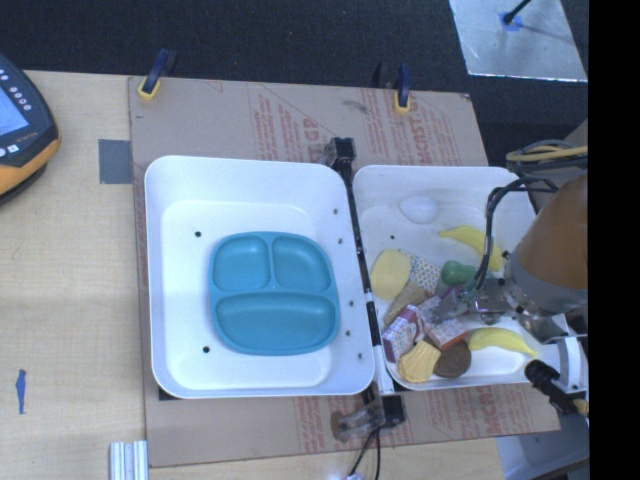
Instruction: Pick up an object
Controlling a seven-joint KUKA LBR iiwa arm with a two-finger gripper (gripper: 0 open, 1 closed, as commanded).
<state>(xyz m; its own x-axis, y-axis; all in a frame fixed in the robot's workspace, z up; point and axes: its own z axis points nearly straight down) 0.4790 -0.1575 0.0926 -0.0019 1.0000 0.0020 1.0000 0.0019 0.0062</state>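
Note:
The right bin [440,193] holds a pile of toy food: a pale yellow piece [390,268], a green piece [458,271], two yellow bananas [462,236] [500,341], a brown round piece [453,360], a tan waffle-like piece [418,364] and a red-and-white packet [401,331]. My gripper [470,303] reaches down into the middle of this pile from the right, below the grey arm with its orange band [558,238]. Its tips sit among the items near the green piece and the packet.
The left bin [180,268] holds a blue divided plate [273,293]. A white egg-like piece [419,208] lies at the back of the right bin. Both bins rest on a cardboard sheet [300,118] held by clamps. A yellow-and-black device [20,118] sits at the far left.

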